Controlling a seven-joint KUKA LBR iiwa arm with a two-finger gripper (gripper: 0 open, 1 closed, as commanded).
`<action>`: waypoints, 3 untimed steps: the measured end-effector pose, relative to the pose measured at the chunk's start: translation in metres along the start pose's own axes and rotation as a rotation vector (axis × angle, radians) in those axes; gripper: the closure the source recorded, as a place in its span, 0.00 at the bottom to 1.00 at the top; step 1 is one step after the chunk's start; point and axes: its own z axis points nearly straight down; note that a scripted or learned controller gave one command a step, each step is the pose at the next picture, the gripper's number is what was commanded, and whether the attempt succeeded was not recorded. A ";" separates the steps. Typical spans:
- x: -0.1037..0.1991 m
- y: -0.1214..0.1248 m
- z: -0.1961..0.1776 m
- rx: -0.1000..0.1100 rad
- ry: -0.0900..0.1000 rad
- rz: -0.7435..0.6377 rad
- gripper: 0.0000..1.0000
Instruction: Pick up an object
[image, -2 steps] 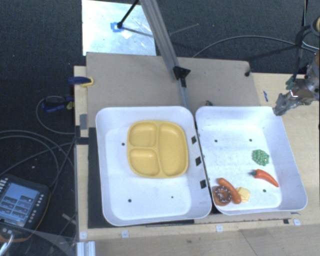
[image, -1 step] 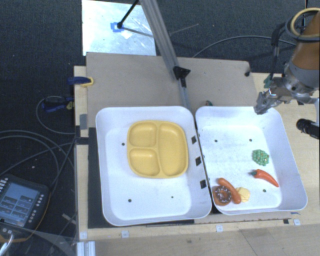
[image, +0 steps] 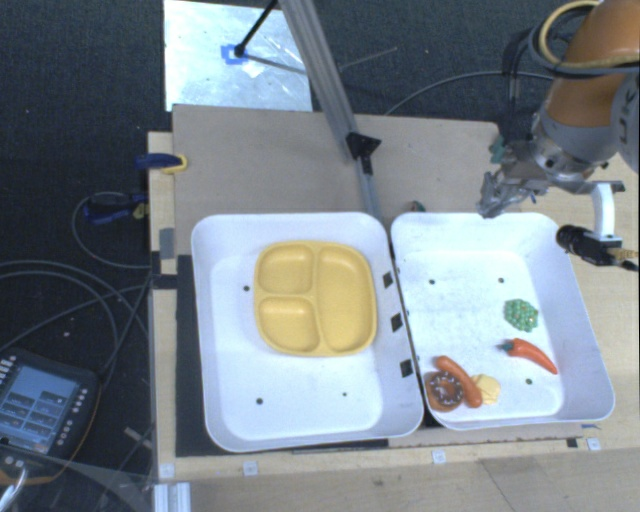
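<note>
A: Which object is up for grabs?

B: Any in the right bin (image: 574, 300). The green broccoli piece (image: 520, 315) is closest, below the gripper (image: 493, 207) and a little right of it. The carrot (image: 530, 353) lies just beyond that. Farther down, at the near edge, the sausage (image: 457, 379), doughnut (image: 443, 391) and a pale yellow bit (image: 487, 387) touch one another.

A: And the gripper?

B: It hangs over the bin's far rim, well apart from everything. Whether it's spread or pressed together, I cannot tell.

A: So the step?

B: Approach, I'd judge, nothing held. Next it needs to travel toward the broccoli, then descend.

A: The yellow plate (image: 313, 299)?

B: Far left, in the other bin (image: 225, 370).
</note>
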 end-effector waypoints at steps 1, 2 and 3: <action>0.050 0.009 0.015 0.003 0.000 0.001 1.00; 0.107 0.015 0.027 0.003 0.001 0.000 1.00; 0.169 0.025 0.020 0.000 0.002 -0.001 1.00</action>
